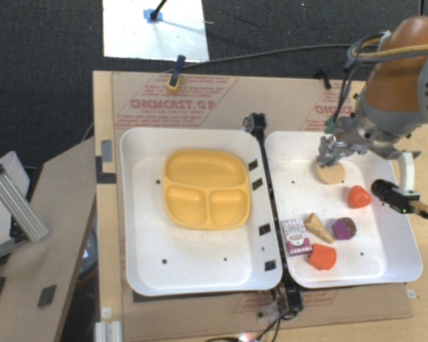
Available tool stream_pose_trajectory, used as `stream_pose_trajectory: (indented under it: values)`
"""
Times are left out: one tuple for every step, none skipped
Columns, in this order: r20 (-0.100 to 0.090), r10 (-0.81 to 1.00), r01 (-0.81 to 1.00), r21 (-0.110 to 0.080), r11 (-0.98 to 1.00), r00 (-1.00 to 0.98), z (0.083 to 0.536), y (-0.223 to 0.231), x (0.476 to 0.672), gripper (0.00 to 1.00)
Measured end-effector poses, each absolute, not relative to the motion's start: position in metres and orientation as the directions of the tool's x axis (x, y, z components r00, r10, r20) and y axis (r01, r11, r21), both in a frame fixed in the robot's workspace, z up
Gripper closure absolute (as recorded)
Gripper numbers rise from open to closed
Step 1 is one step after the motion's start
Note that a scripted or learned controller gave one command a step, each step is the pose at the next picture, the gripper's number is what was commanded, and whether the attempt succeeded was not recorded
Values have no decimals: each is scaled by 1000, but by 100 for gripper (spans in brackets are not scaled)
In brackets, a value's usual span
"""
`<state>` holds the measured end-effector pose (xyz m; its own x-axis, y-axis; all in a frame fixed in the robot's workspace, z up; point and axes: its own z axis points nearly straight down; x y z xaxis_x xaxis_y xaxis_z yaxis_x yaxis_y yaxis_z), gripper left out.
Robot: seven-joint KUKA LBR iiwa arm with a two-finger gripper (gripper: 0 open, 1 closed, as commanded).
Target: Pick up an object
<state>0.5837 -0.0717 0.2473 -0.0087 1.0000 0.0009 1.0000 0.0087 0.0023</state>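
My gripper (329, 155) hangs over the upper middle of the right bin (385, 262), its tips just above a round tan disc (332, 173) that lies on the bin floor. Further right lies an orange-red piece (358, 197). Toward the front of the bin are a tan wedge (317, 226), a purple ball (344, 228), a small pink-and-white box (295, 236) and an orange block (322, 257). The fingers are dark and small against the wrist, so their spacing is unclear.
The left bin (146, 262) holds a yellow divided plate (205, 189). A black clip strip (264, 191) runs between the bins. A black sensor with a cable (391, 193) sits over the right bin's right side. A white sheet (154, 20) lies beyond the bench.
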Motion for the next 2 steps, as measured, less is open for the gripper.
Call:
stream_pose_trajectory:
  values:
    - [2, 1000, 1000, 1, 9, -9, 233, -20, 588, 100]
    - [2, 1000, 1000, 1, 10, -10, 228, 39, 583, 100]
